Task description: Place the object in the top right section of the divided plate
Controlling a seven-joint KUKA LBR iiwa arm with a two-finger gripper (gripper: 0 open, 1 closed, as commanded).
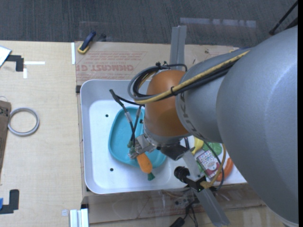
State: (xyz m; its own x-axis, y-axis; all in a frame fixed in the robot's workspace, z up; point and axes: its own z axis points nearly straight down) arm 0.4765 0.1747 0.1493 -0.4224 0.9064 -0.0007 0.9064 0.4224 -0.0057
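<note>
Hanging low over the white bin (94, 141), the end effector (138, 151) is being kept just above the lower edge of the blue plate (119, 136), and a toy carrot (144, 164) is being seen directly beneath it, orange body tilted and green tip (151, 176) pointing down toward the bin's near wall. Whether the carrot is being gripped cannot be told, since the wrist is hiding the contact. The carrot is lying at the plate's lower right rim, partly off it by the look of things, so the placement is being judged unfinished or barely begun. Much of the plate is being covered by the orange band (163, 105) and cables (137, 86), so the dividers are being left unseen. Open room is lying to the left of the plate, on the bare bin floor; to the right, other toys (208, 160) are crowding the space, and the near wall is close below.
</note>
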